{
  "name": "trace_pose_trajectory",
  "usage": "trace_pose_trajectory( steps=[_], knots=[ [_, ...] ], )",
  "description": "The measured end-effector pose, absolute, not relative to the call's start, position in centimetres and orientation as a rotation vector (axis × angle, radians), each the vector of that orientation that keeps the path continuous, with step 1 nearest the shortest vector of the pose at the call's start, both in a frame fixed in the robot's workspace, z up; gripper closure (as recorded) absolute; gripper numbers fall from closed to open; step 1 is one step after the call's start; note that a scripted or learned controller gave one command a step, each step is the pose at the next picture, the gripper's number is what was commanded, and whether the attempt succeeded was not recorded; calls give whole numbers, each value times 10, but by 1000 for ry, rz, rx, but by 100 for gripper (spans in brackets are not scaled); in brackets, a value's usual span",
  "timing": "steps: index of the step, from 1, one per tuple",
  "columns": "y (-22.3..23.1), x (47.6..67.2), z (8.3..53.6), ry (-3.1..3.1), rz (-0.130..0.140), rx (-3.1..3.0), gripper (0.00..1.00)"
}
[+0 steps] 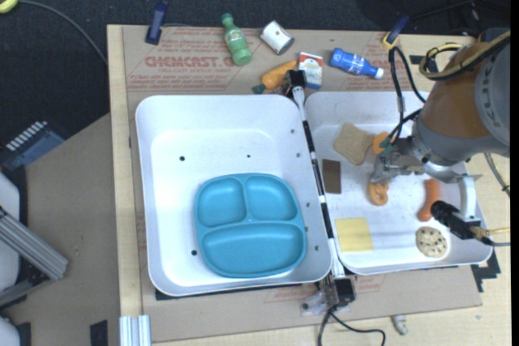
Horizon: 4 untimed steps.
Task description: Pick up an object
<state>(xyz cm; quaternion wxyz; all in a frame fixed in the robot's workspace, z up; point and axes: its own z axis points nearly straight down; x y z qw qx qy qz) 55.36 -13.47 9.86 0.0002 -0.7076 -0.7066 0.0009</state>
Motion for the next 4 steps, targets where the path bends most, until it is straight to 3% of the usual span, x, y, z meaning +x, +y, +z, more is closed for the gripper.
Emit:
trace_pose_trajectory(
  steps=[1,2,3,4],
  knots=[
    [-134,554,99,-2221,1,-2222,0],
    [-106,544,84,-2220,1,-2219,0],
    [-106,544,94,-2220,0,-2222,100],
    [-44,547,186,-2225,-4,-2220,100]
  ],
)
